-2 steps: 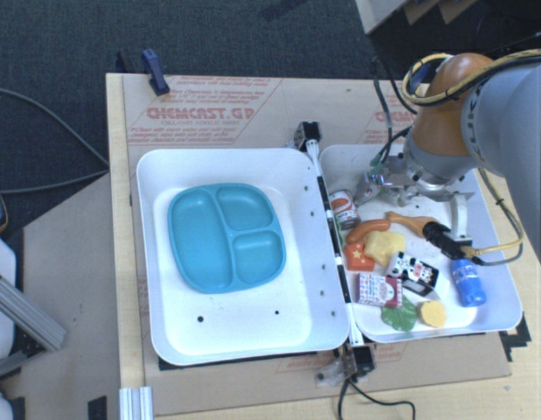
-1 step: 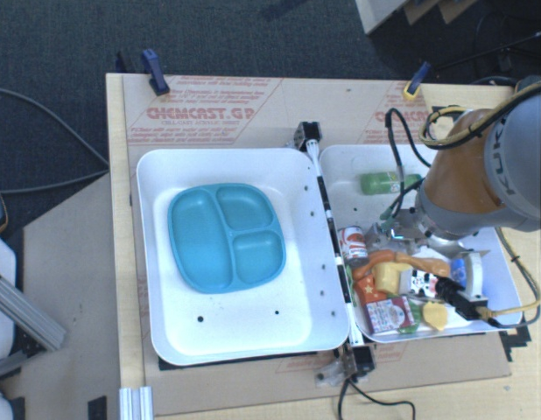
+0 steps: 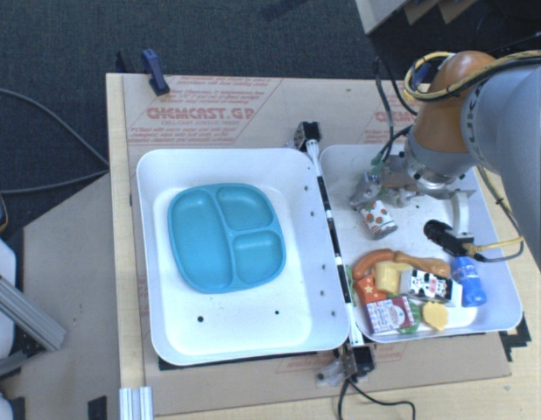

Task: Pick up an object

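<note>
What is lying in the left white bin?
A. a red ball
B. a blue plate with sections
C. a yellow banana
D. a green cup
B: a blue plate with sections lies in the left white bin, while the small toys are piled in the right bin.

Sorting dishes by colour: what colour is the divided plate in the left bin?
Light blue; the divided plate shows in the camera view.
</note>
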You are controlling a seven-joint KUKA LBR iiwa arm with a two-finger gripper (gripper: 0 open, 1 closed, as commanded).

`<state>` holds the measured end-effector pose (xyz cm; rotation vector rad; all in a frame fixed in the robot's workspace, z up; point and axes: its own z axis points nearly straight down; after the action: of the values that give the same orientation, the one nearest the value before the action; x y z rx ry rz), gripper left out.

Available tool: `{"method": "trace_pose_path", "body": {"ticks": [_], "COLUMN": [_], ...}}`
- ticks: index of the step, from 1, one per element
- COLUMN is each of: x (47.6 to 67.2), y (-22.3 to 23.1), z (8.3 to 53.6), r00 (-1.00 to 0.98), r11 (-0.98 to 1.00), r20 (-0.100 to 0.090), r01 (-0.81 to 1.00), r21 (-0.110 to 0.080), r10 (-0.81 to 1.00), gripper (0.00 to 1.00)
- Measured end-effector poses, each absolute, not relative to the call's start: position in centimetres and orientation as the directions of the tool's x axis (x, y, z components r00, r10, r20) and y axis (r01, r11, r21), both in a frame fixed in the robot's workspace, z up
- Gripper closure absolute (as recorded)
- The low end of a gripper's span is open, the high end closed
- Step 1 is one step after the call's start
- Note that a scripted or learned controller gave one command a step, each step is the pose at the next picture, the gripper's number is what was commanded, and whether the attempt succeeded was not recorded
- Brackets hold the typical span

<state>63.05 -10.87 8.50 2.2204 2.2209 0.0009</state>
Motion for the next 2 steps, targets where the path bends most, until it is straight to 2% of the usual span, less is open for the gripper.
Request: {"method": "trace_pose_path", "body": {"ticks": [1, 2], "x": [65.7, 65.8], "y": [-10.3, -14.3], "z": [7.9, 7.9], "r00": [0.01, 0.007], "r11": [-0.01, -0.006], "r20": [0.003, 0.006], "r01": [0.999, 0.999], "r21": [-0.041, -0.036], "r10": [1.0, 1.0], "gripper": [0.0, 0.0]}}
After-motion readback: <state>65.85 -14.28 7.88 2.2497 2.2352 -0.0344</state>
